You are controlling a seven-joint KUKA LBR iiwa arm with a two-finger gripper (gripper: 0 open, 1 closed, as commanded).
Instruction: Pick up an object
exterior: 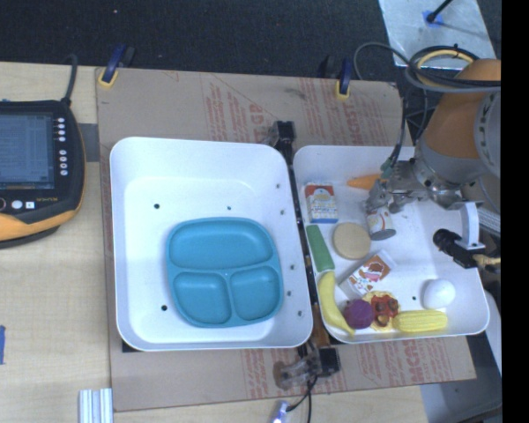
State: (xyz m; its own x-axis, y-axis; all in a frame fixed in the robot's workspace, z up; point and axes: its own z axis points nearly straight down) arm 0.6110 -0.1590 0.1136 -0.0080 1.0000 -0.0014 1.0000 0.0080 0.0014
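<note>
Gripper (pixel 381 217) hangs low over the right bin (pixel 476 320), nothing visibly held; whether it is parted I cannot tell. Nearest, at seven o'clock of it, lies the round tan disc (pixel 351 241), so no pick looks done. Farther, at eleven, sits the carton (pixel 321 203).

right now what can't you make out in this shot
- Gripper, camera view: too small and dark to read its fingers, or whether it touches the right bin.
- Carrot: partly hidden behind the gripper.
- Small carton: label print too small to read.
- Arm: cut off by the right edge.
</note>
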